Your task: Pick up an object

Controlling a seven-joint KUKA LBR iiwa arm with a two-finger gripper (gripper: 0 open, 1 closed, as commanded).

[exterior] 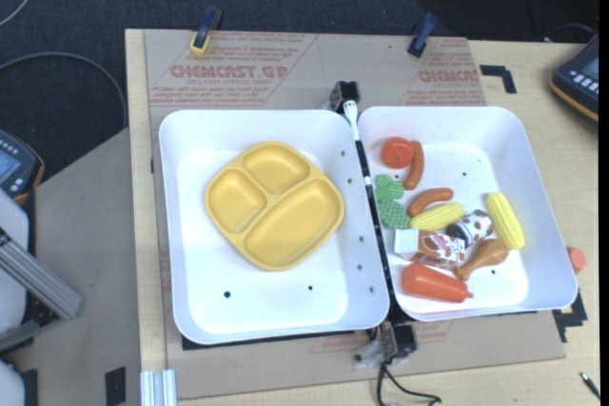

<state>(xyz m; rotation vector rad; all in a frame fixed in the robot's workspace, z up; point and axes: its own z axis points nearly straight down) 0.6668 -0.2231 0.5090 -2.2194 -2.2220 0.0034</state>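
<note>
A yellow three-compartment plate (274, 203) lies in the left white bin (190, 299). The right white bin (519, 147) holds several toy foods bunched near its left and middle. Among them are a red tomato (397, 150), an orange-red sausage (415, 167), a green leafy piece (389, 202), another sausage (430, 200), two yellow corn cobs (437, 217) (504, 219), a brown drumstick (483, 257), a red-orange carrot (434, 283) and a brown-and-white piece (447, 243).
The bins sit side by side on a cardboard-covered bench (276, 67), held by clamps (203, 32) (422, 34) at the back edge. A black bar (366, 185) runs along the seam between the bins. A small orange item (576, 258) lies just outside the right bin.
</note>
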